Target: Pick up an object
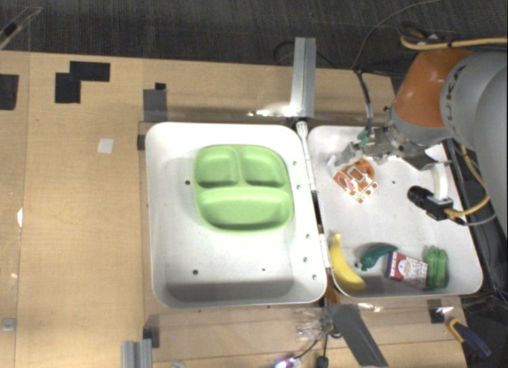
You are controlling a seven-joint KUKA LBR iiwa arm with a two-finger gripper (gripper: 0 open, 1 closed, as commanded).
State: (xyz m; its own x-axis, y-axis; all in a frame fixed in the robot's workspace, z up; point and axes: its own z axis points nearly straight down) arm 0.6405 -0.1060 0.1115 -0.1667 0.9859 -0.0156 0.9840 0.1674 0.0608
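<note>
Tool (pixel 359 146) low in right bin (pixel 468 267), touching orange snack packet (pixel 355 179)

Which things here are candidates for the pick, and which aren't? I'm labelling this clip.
Candidates, right bin: orange-and-white packet by the gripper, banana, green-capped carton, teal item.

Not: green divided plate, left bin.

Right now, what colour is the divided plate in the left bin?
Light green, plain; the plate shows clearly in the camera view.

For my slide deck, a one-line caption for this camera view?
Robot gripper poised over a snack packet in the right bin; green tray in the left bin.
</note>
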